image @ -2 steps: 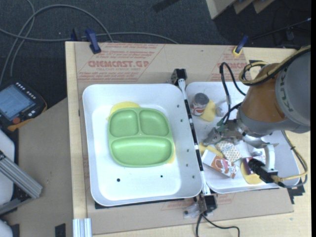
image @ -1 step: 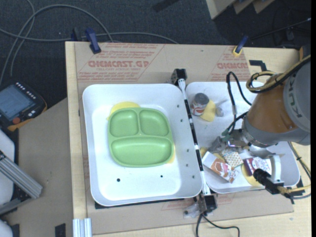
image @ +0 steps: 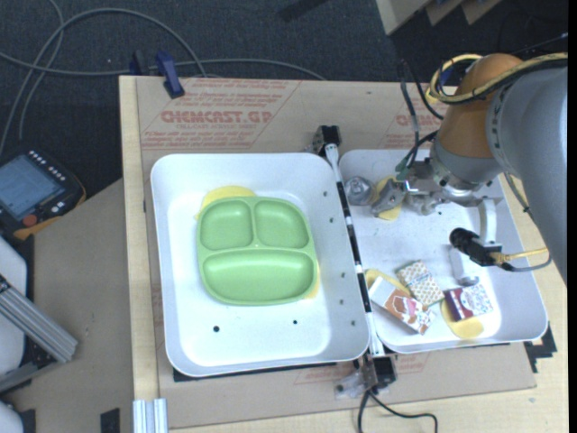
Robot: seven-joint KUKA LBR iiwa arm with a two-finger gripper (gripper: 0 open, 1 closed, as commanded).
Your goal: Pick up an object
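Note:
My gripper (image: 403, 190) hangs low over the far end of the right bin (image: 424, 234), below the orange-banded wrist (image: 469, 124). A small yellow piece (image: 389, 212) lies just under and in front of it, and a silvery crumpled object (image: 358, 188) sits to its left by the bin's wall. At the bin's near end lie an orange-and-white packet (image: 399, 299), a patterned packet (image: 421, 282), a dark red packet (image: 465, 302) and a yellow disc (image: 466, 328). Nothing is visibly held.
The left bin (image: 171, 269) holds a green divided plate (image: 257, 251) with a yellow item (image: 225, 192) peeking out behind it. A black part with a yellow cable (image: 471, 243) hangs over the right bin's right side. A blue clamp (image: 169, 73) sits on the bench's far edge.

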